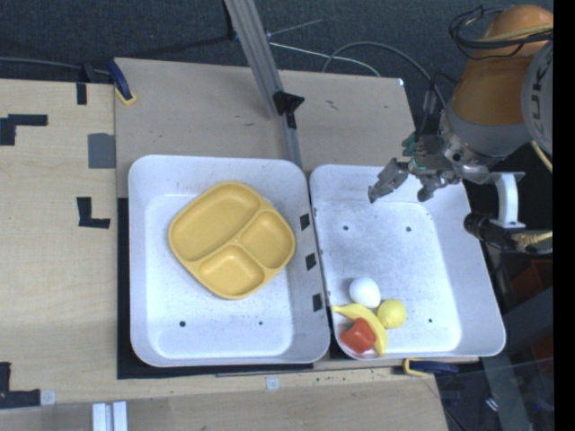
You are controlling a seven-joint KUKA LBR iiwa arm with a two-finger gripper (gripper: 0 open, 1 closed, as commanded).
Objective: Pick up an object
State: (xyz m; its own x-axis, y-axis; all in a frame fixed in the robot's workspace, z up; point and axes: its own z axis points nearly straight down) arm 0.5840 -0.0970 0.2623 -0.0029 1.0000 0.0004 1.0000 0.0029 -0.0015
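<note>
A small cluster of toy food lies at the near-left corner of the right bin (449, 268): a white egg-like ball (364, 290), a yellow round piece (392, 312), a yellow banana shape (358, 313) and a red piece (359, 335). My gripper (406, 183) hovers over the far edge of the right bin, well away from the cluster. Its two fingers are spread apart with nothing between them.
The left bin (153, 268) holds a yellow divided plate (231, 239). A grey metal pole (260, 52) slants across the bench behind the bins. Cables run behind the right bin.
</note>
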